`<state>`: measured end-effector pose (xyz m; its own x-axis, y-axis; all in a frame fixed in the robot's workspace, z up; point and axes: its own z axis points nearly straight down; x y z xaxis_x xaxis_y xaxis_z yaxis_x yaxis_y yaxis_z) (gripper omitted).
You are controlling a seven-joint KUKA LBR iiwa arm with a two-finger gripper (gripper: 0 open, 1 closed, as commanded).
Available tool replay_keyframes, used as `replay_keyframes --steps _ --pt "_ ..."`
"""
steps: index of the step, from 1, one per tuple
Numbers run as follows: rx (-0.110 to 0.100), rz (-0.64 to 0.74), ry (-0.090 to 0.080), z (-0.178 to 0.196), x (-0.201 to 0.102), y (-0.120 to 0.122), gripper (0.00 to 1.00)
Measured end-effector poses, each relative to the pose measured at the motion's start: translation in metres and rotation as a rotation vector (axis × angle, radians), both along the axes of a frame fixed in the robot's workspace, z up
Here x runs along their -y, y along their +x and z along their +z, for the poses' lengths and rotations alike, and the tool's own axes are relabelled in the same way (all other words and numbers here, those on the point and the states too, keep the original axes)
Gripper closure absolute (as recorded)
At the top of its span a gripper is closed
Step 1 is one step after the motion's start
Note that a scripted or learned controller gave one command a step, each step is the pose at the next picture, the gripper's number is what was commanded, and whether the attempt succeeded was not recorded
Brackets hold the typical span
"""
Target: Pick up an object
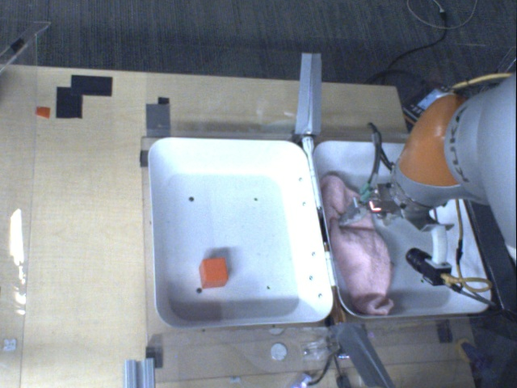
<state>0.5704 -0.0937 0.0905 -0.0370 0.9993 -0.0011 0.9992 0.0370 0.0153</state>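
Note:
A pink cloth (361, 253) lies crumpled along the left side of the right bin (464, 293), reaching from near its top to its front wall. My gripper (358, 211) is low over the cloth's upper half, touching or nearly touching the fabric. The grey arm with its orange band (428, 148) comes in from the right above it. A small orange cube (214, 272) sits in the front left part of the left bin (234, 168), far from the gripper.
A metal divider post (309, 95) stands behind the seam between the two bins. Black cables and a connector (428, 267) hang by the arm over the right bin's right side. Black and orange markers (77, 95) lie on the wooden bench at the far left.

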Motion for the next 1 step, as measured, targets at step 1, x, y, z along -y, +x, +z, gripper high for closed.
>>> replay_keyframes --steps 1 --pt "-0.002 0.064 -0.002 -0.0012 0.0056 0.0757 0.00"
